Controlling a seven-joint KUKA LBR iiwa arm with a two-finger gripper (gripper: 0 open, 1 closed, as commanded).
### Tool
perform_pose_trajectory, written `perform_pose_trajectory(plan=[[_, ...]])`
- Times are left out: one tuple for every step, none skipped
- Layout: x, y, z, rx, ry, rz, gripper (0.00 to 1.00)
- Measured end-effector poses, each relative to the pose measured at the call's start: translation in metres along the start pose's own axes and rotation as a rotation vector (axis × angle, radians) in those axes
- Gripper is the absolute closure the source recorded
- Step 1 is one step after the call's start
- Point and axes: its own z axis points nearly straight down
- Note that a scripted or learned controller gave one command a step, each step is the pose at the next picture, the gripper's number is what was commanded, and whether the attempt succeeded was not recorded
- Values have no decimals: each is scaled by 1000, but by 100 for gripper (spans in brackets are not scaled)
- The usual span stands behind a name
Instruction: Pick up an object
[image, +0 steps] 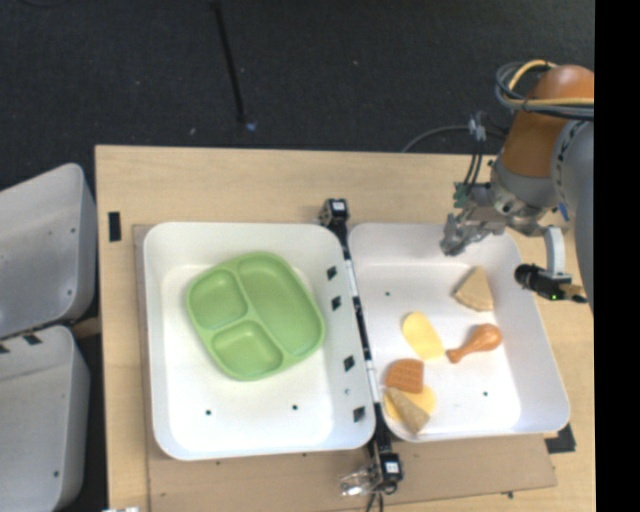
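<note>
While the grey arm with its orange band (545, 110) reaches in from the right, its gripper (462, 238) hangs over the far edge of the right bin (520, 400), above bare white floor. Whether it is released or clenched cannot be told from this angle, and nothing can be seen held in it.

Several toy food pieces lie in the right bin. Nearest the gripper, just to its near right, is a tan wedge-shaped piece (475, 290), lying apart from the gripper. Nearer the camera and to the left of that wedge sits a pale yellow oval piece (422, 335). Just to its right lies an orange-brown drumstick-shaped piece (476, 343), its thin end pointing left toward the yellow oval. At the near left corner of this bin a small cluster sits together: an orange rounded piece (406, 376), touching a second tan wedge (407, 410) that lies over another yellow piece (424, 400).

Over in the left bin (175, 420) rests a green divided plate (255, 315) with three compartments, tilted at an angle to the bin walls.

Both bins stand side by side on a light wooden bench (250, 185), joined along a black-clipped seam (352, 320).
</note>
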Motion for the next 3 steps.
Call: perform_pose_trajectory(plan=[[-1,2,-50,0,0,-3,100],[43,-22,-61,5,2,-5,100],[97,-39,-71,6,3,-7,100]])
